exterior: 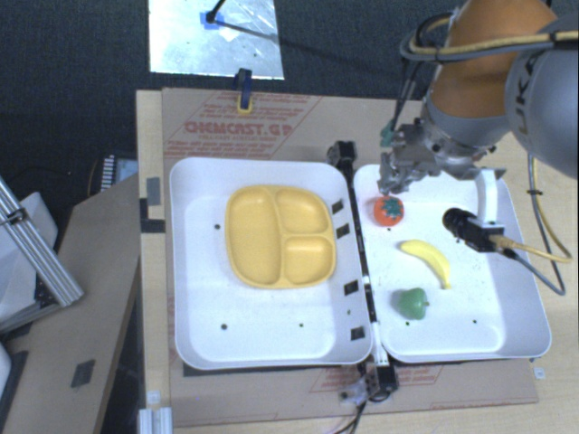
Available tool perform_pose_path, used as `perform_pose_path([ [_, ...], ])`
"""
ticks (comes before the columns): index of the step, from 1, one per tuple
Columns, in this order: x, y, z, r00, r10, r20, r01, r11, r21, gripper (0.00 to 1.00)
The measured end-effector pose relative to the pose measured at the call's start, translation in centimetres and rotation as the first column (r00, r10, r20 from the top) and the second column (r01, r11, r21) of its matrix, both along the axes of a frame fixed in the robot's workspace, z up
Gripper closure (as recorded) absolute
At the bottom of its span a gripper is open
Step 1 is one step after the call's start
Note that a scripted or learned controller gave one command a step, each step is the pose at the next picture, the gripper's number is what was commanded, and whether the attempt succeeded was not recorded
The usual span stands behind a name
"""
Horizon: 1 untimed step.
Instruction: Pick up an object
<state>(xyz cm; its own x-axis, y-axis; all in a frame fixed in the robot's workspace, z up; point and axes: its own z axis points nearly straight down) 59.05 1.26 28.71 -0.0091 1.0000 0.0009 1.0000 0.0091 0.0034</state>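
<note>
In the right bin [516,328] lie three toy foods: a red tomato [389,211] near the back left, a yellow banana [428,261] in the middle, and a green pepper [412,302] toward the front. My gripper [394,181] hangs over the bin's back left corner, just above and behind the tomato. The arm's orange band and grey wrist loom over the bin's back edge. Nothing shows between the fingers.
The left bin [194,324] holds a yellow divided plate [279,236]. A black cylindrical part [463,226] with a yellow cable sticks out over the right bin's right side. A black divider [357,260] runs between the bins.
</note>
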Motion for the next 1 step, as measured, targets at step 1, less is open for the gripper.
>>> perform_pose_path([
  [1,0.71,4.97,-0.42,1.0,0.0,0.0,0.0,1.0,0.001,1.0],
])
